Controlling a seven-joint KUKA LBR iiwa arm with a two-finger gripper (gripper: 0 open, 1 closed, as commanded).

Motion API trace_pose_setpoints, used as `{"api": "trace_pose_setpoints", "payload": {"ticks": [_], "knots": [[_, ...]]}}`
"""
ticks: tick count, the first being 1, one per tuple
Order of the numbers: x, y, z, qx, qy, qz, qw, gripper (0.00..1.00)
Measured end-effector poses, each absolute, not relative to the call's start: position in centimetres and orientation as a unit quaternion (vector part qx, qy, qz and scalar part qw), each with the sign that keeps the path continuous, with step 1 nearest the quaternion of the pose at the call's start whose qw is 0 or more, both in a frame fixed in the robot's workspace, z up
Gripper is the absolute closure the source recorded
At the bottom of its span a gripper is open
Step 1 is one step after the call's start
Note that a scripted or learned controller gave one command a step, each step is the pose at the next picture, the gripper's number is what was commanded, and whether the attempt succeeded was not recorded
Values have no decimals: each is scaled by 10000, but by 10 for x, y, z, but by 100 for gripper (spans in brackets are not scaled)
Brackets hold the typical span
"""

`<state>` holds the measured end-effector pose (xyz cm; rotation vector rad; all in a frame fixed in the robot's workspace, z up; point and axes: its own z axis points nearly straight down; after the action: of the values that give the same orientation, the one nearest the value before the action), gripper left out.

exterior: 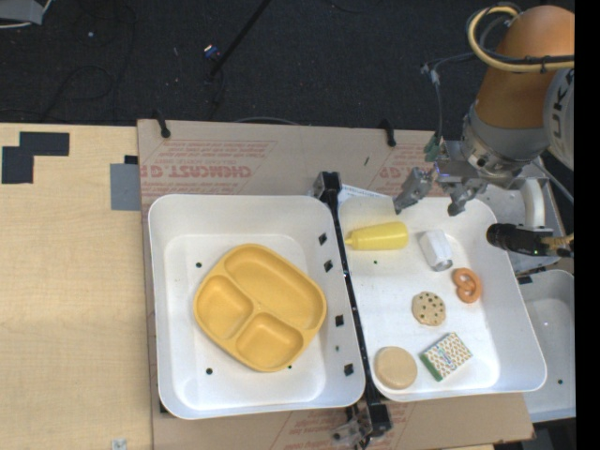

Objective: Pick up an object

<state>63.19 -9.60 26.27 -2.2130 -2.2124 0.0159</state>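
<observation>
Claw (439,191) hangs released, nothing between its fingers, over the right bin's (530,345) twelve o'clock rim. Nothing is picked yet: the yellow bottle (377,237) lies just below at seven o'clock, the grey cylinder (435,249) beside it.

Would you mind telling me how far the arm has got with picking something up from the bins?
Done: nothing lifted yet. The yellow bottle, white cup, pretzel, cookie, round bun and patterned packet all lie in the right bin. In hand: the pincer hangs open over that bin's far edge, holding nothing. Left: descend, close on one item, lift.
</observation>
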Motion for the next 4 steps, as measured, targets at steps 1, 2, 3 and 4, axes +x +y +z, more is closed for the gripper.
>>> {"api": "trace_pose_setpoints", "payload": {"ticks": [1, 2, 3, 4], "knots": [[634, -96, 270, -7066, -7076, 10, 13, 0], [628, -102, 210, -7072, -7070, 27, 32, 0], [619, -96, 160, -7072, -7070, 26, 36, 0], [618, -90, 115, -7076, -7066, 23, 33, 0]]}}
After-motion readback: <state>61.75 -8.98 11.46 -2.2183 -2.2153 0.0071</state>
